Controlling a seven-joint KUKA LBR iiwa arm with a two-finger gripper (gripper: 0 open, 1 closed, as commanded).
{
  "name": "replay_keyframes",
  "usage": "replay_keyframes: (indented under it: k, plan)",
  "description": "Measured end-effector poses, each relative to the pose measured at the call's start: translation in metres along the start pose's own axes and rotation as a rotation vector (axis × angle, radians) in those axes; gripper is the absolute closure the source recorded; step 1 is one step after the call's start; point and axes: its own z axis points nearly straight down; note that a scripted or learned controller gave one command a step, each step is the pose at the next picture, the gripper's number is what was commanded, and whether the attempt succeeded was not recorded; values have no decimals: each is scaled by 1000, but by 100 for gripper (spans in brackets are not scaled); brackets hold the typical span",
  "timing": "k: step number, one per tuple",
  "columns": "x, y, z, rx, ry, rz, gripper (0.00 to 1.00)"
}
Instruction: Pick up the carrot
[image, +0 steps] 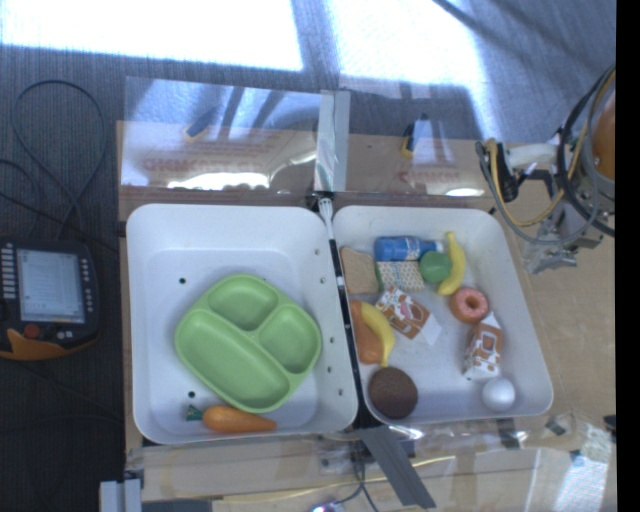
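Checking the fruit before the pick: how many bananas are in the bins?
2. One banana lies near the right bin's far side, beside the green ball. The other banana lies by that bin's left wall. More could hide under the clutter.

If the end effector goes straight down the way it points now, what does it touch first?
Probably the bare bench just right of the right bin, not the carrot, which lies in the left bin. Depth is hard to judge here.
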Motion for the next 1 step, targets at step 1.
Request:
replay_keyframes:
  k: [1]
  plan:
    - [63,-21,3,3,0,-7,100]
